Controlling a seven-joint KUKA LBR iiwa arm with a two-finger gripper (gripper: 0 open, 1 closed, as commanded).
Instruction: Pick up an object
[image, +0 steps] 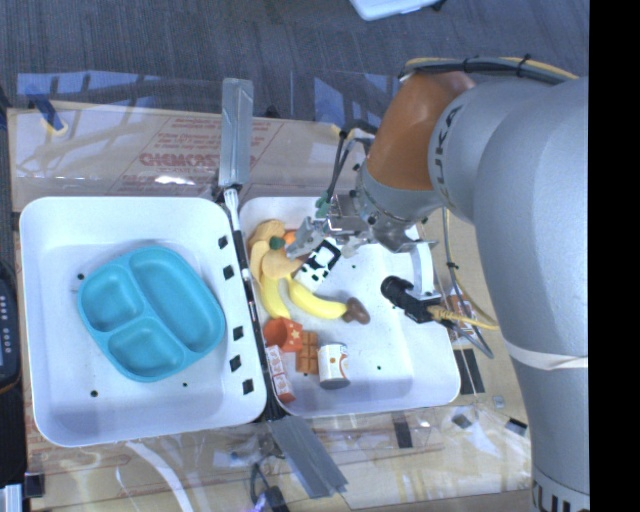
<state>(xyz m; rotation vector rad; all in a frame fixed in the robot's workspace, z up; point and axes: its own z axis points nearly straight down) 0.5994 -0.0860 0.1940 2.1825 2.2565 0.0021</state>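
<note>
My gripper (318, 258) hangs low over the back left part of the right bin (425, 375), just above a yellow banana (318, 304) with a brown tip. A second banana (266, 272) curves along the bin's left wall beside it. A small orange piece (290, 238) lies right behind the gripper. Toward the front of the bin sit an orange-red packet (284, 334), a brown block (309, 352), a small white can (333, 366) and a red packet (279, 380). The arm's wrist hides the bin's back right part.
The left bin (50, 400) holds a blue divided plate (150, 310). A grey divider bar (236, 130) runs between the two bins. The right half of the right bin's floor (390, 345) is bare white.
</note>
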